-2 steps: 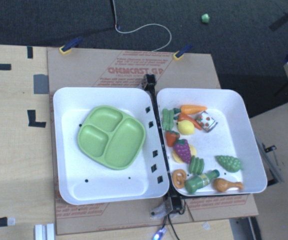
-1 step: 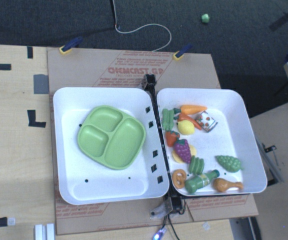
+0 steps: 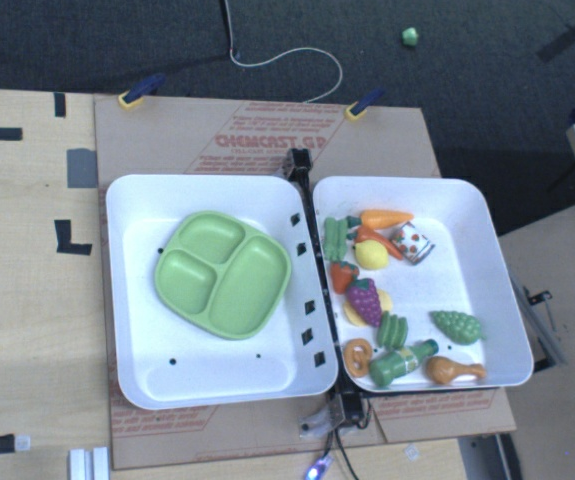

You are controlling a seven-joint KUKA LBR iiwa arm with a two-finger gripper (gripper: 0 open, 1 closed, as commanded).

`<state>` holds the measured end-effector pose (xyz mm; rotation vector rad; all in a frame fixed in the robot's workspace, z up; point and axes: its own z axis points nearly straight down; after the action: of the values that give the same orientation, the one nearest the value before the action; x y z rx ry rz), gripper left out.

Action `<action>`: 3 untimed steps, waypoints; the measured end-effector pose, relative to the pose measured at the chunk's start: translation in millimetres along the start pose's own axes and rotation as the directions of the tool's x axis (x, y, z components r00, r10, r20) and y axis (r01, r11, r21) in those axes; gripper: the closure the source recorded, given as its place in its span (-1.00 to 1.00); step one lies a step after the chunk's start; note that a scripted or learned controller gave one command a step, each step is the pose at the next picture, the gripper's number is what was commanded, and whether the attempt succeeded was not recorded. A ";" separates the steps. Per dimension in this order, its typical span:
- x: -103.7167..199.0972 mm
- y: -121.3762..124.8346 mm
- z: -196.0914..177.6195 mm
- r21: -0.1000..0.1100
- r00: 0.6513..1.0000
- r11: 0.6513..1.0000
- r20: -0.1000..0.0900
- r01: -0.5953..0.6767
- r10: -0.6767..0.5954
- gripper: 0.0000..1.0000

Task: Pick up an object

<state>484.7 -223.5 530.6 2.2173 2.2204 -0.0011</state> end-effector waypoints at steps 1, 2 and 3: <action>0.6 0.8 -10.1 -0.001 1.000 1.000 0.001 0.001 -0.001 1.00; 1.2 1.7 -20.2 -0.001 1.000 1.000 0.003 0.003 -0.003 1.00; 1.9 2.5 -30.5 -0.003 1.000 1.000 0.004 0.004 -0.004 1.00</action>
<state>487.2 -221.5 561.1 2.2089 2.2219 -0.0024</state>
